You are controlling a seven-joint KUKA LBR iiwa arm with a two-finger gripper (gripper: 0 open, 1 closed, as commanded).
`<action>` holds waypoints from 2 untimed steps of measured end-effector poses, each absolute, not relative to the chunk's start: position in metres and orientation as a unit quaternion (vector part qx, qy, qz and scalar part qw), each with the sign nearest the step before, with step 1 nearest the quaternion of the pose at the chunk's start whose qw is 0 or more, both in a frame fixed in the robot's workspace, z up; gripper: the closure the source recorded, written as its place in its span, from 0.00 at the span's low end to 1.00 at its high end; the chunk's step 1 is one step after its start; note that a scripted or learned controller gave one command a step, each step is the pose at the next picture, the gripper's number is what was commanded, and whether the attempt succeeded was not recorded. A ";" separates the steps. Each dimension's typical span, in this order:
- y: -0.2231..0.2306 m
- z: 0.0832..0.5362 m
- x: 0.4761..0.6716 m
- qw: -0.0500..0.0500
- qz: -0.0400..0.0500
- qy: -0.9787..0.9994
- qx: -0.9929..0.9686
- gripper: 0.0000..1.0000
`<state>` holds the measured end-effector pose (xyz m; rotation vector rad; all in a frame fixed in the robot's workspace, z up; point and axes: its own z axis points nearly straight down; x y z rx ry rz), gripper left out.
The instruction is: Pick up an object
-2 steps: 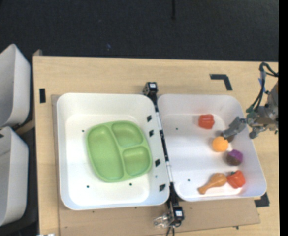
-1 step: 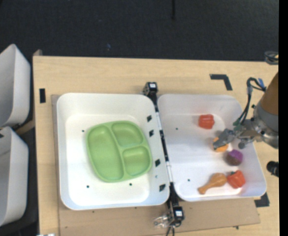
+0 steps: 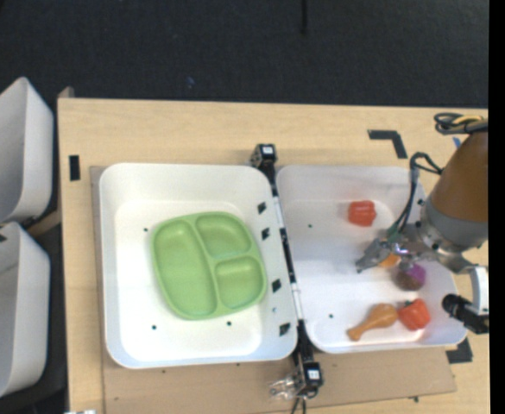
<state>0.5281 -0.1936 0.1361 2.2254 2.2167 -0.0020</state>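
My gripper (image 3: pixel 380 258) is low in the right bin (image 3: pixel 321 231), reaching in from the right below the orange-banded wrist (image 3: pixel 461 184). A small orange bit (image 3: pixel 392 261) shows right at the gripper, and I cannot tell whether it is held. A purple object (image 3: pixel 413 275) lies just right of and below the gripper, touching or nearly touching it. A red-orange block (image 3: pixel 362 213) sits up and to the left of the gripper, apart from it. Near the bin's front edge lie a tan drumstick-shaped toy (image 3: pixel 372 321) and a red object (image 3: pixel 415 314).
The left bin (image 3: pixel 123 317) holds a green divided plate (image 3: pixel 207 264). A ridge with black clips (image 3: pixel 280 257) separates the two bins. White containers (image 3: pixel 6 231) stand off the bench at the left. Cables (image 3: pixel 455 124) lie at the bench's far right.
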 end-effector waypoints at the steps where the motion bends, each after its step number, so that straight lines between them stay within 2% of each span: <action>1: -0.195 0.099 0.528 0.000 -0.001 0.706 0.708 0.00; 2: -0.196 0.111 0.529 0.002 0.001 0.704 0.710 1.00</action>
